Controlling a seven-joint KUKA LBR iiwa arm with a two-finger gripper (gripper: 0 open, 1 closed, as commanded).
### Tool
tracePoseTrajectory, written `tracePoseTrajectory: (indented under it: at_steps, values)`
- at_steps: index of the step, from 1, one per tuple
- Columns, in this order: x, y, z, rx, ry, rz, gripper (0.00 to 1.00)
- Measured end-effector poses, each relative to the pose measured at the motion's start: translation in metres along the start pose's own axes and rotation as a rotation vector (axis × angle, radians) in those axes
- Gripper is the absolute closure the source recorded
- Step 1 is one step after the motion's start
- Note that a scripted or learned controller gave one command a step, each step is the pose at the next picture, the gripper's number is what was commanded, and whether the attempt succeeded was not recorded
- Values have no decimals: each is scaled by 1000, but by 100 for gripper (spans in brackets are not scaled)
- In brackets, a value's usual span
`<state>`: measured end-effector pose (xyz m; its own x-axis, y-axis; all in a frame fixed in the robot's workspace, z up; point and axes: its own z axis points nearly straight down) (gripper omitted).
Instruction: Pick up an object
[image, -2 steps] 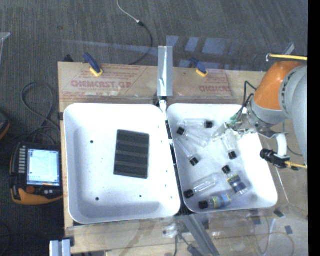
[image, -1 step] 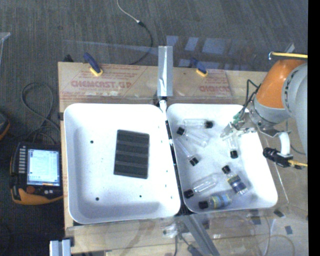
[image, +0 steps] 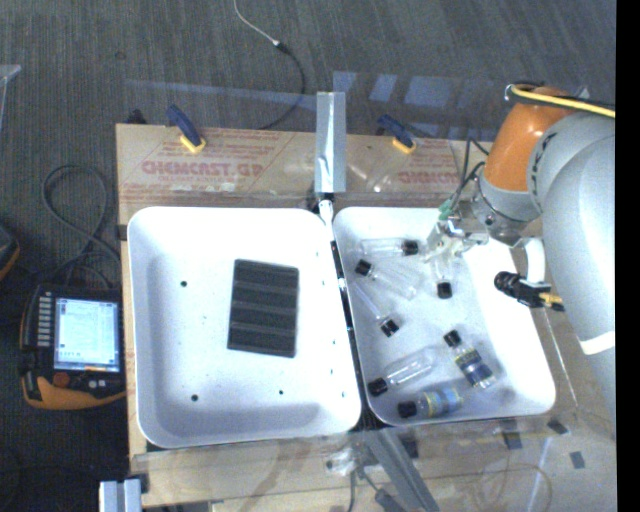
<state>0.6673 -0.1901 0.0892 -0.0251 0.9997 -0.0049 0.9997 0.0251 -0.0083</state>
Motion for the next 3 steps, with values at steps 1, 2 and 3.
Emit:
tracePoseTrajectory:
  at_steps: [1, 2, 3]
  values:
    - [14, 0, -123, -8, 2, 212, 100]
    - [72, 2, -123, -6, 2, 215, 100]
    - [71, 1, -132, -5, -3, 214, 100]
